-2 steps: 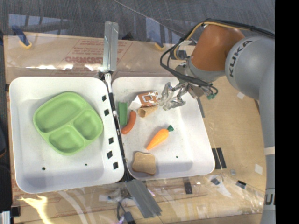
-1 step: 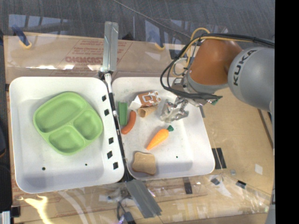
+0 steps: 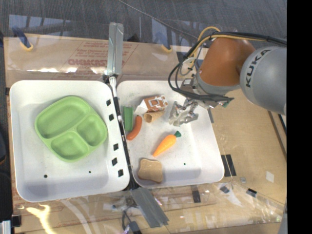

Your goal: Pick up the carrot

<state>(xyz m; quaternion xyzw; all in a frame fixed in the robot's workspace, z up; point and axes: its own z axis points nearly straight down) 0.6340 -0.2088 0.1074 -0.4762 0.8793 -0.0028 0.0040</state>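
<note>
The claw (image 3: 184, 114) is hanging over the right bin (image 3: 207, 145), its fingers standing slightly apart and gripping nothing. The carrot (image 3: 165, 144) is lying just below it on the bin floor, apart from the fingers, green top pointing up toward the claw. A sausage (image 3: 135, 128), a small box (image 3: 154, 104) and a bread slice (image 3: 149, 170) are lying around it. A green plate (image 3: 71, 127) is sitting in the left bin (image 3: 24, 145).
</note>
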